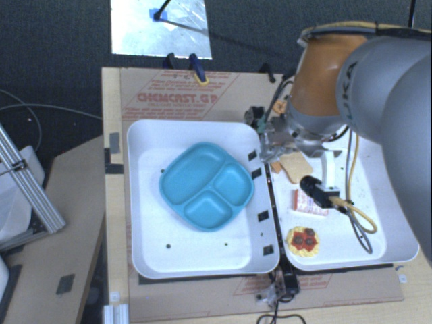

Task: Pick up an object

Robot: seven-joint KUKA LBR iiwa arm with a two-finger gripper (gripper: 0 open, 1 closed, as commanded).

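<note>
Plate [206, 194]: was plain turquoise blue.
Bins [145, 248]: were white.
Slice [294, 167]: was tan.
Packet [308, 203]: was white, printed red.
Round toy [303, 241]: was yellow, spotted red.
Arm [395, 73]: was grey, banded orange.
Cardboard [223, 90]: was brown, lettered red.

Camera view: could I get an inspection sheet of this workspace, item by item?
Surface: two shallow white bins, view-left bin and view-right bin, on a printed cardboard sheet.
Job's things: blue divided plastic plate in the view-left bin. The view-right bin has a tan toast-shaped piece, a small red-and-white packet and a round yellow-and-red pizza-like toy.
Clutter: nothing seen.
Grippers: gripper over the view-right bin's far corner by the divider, beside the tan piece; grasp unreadable.
Cables: thin black cable on the floor, view left.
Surroundings: shiny silver sheet beyond the bench; aluminium frame at view left.
</note>
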